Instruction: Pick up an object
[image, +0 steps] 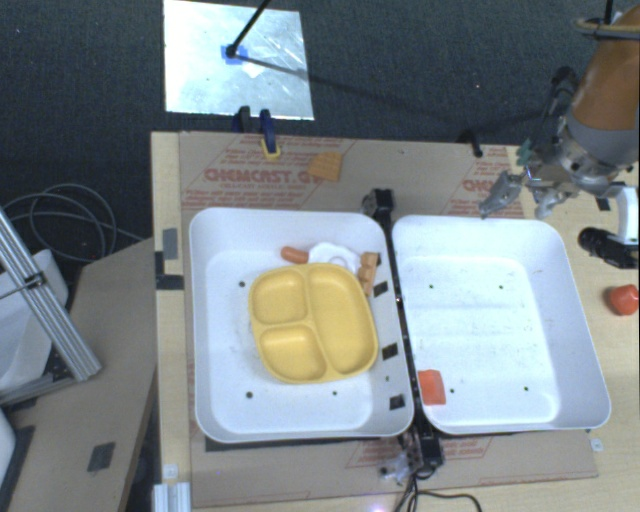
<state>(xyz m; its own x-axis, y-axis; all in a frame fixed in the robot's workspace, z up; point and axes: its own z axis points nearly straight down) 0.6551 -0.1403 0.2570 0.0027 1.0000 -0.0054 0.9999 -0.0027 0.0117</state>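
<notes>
Orange block (431, 386) in the right bin's (575, 330) near-left corner looks small, light, rigid, so I'd pinch its flat sides; yellow tray (312, 322) in the left bin (215, 300) is too wide; my gripper (522, 192) hangs spread, empty, above the right bin's far edge.

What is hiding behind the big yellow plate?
Peeking out behind the yellow plate are an orange sausage, a white thing and a tan piece. The plate covers their lower parts.
</notes>
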